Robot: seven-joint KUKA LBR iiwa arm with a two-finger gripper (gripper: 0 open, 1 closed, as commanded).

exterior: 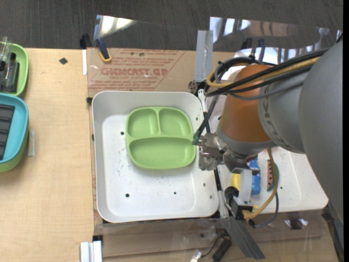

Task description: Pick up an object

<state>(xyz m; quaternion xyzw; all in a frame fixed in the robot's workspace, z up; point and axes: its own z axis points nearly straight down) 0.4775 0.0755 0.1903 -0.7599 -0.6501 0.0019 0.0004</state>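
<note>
We see a pale wooden bench (49, 190) under even light, with dark carpet (163, 1) beyond its far edge.

One fixed camera looked down at a slant over the bench (49, 162), close on both bins; left bin (109, 201) sat central, arm (283, 108) probably covering most of right bin (305, 195).

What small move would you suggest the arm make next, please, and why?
Probably a small shift left over the green divided plate: the gripper sits at the plate's right edge, by the left bin's right wall, and no object shows in it.
</note>
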